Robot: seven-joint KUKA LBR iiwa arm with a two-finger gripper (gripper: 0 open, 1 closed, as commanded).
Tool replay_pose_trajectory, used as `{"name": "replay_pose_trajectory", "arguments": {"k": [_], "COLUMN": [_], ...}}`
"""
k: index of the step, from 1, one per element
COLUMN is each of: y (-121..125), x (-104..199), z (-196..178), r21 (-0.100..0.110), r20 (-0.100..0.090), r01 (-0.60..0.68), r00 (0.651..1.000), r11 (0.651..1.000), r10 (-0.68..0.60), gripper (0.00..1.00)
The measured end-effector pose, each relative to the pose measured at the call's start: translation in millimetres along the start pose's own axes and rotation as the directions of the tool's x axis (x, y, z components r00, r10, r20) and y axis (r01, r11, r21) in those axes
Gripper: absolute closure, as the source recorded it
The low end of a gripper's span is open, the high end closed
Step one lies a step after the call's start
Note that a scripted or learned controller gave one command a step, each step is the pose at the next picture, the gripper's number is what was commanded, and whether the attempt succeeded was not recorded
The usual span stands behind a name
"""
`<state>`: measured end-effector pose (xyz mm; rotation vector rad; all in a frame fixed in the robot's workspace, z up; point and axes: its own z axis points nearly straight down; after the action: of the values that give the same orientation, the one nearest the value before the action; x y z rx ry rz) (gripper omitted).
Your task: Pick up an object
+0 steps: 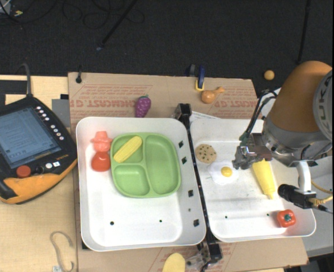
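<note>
My gripper hangs low over the right bin, near its middle. Just below and to its left lies a fried egg, white with a yellow yolk. A brown cookie lies further left, near the bin's wall. On the gripper's right side a yellow bottle lies flat, partly under the wrist. A small red tomato rests in the bin's front right corner. Nothing shows between the gripper and these objects.
The left bin holds a green divided plate with a corn cob, and a red and pink toy beside it. Purple grapes, an orange gourd and a lemon lie outside the bins. A teach pendant sits far left.
</note>
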<state>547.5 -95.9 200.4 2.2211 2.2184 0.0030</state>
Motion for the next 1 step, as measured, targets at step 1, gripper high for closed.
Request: {"name": "replay_pose_trajectory", "arguments": {"k": [1], "y": [0.4], "x": [-1.2], "z": [-28.5], "r21": [0.003], "r20": [-0.001], "r01": [0.000], "r00": [1.000], "r11": [1.000], "r10": [0.000], "gripper": [1.00]}}
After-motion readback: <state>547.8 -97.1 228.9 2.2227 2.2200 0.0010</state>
